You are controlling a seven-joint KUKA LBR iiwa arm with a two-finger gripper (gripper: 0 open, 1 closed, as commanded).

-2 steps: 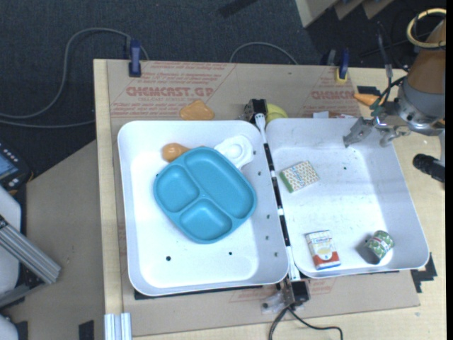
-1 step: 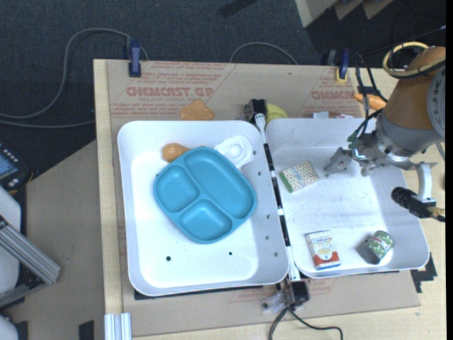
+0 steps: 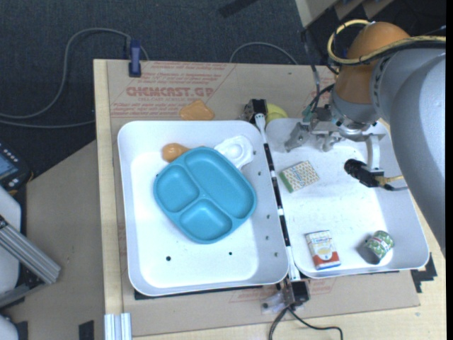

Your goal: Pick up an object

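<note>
Small glossy carton (image 3: 322, 250), rounded foil packet (image 3: 378, 246)

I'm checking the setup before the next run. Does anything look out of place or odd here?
Two things sit outside the bins: an orange piece on the bench behind the left bin, and a yellow object at the back where the bins meet. The blue divided tray lies askew in the left bin.

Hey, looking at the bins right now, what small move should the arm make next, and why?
Probably shift the end effector toward the near side of the right bin and lower over the patterned packet. The end effector sits near the bin's far edge with nothing visibly held, and that packet is the closest item, lying flat and apart from the others.
</note>
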